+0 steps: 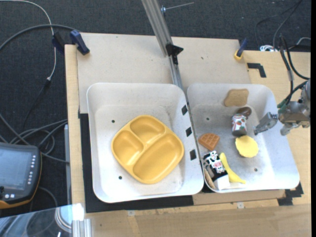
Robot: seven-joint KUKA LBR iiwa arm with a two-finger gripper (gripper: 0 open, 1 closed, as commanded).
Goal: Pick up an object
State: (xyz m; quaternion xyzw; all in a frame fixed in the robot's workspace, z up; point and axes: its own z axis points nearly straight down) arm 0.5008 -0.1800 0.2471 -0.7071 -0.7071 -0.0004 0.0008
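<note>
The right bin (276,157) holds several small items. A tan slice of bread (236,98) lies at the back, and a red and white can (239,124) stands just in front of it. In the middle is a round yellow piece (246,146), with a brown waffle (209,141) to its left. At the front left lie a banana (231,171) and a black and white carton (214,164). My gripper (275,127) hangs over the bin's right side, to the right of the can and the yellow piece. It is open, with nothing between its fingers.
The left bin (98,107) holds a yellow divided plate (147,148). A metal pole (157,21) slants down to the ridge between the bins. Cables (291,68) hang by the arm at the right. A screen device (17,172) sits off the bench at the left.
</note>
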